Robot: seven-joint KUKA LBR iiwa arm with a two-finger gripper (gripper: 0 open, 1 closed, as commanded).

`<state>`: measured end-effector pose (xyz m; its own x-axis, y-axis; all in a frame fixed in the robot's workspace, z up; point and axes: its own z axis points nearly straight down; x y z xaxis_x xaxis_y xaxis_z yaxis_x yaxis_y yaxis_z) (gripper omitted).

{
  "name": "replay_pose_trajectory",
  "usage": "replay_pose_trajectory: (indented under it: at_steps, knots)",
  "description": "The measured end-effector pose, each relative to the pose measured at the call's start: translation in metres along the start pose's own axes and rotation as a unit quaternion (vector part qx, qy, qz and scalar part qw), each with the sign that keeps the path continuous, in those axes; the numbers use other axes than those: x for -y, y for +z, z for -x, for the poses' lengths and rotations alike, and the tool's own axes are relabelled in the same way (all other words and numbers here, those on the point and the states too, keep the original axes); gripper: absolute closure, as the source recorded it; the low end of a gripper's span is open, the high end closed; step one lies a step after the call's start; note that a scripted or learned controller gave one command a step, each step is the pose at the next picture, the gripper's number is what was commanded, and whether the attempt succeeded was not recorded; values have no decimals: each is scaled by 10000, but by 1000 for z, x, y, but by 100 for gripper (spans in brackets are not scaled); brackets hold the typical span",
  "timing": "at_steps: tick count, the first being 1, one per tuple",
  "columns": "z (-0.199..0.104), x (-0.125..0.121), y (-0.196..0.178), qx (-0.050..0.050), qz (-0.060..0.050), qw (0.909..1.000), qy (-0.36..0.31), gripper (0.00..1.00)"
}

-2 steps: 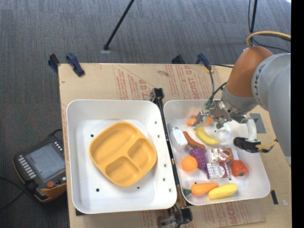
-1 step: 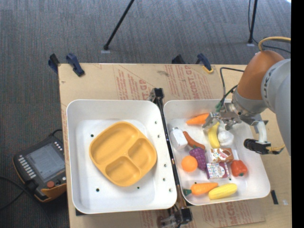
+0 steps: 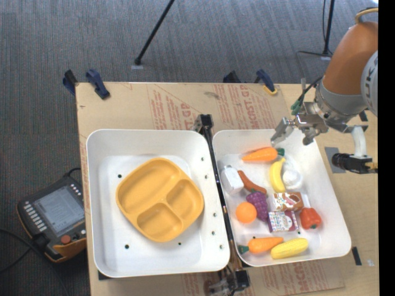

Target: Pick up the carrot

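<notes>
Camera view has the left bin [image 3: 99,165] holding a yellow divided plate [image 3: 160,198]. The right bin [image 3: 336,227] is full of toy food. The arm [image 3: 349,60] reaches in over that bin's far edge. Its gripper [image 3: 295,134] hangs there with fingers spread, nothing in them. One carrot [image 3: 260,155] lies just below the gripper, near the far end, next to a banana [image 3: 276,175]. A second carrot [image 3: 264,245] sits at the near end, touching a corn cob [image 3: 290,248]. An orange [image 3: 246,212] is beside purple grapes [image 3: 258,203].
</notes>
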<state>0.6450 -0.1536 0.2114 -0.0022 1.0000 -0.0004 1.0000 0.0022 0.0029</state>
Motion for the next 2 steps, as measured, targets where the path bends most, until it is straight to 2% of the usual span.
replay_pose_trajectory:
  at_steps: [1,2]
  knots:
    - [-2,2,125,-10,-37,10000,10,0]
    - [50,1,86,1,-9,10000,9,0]
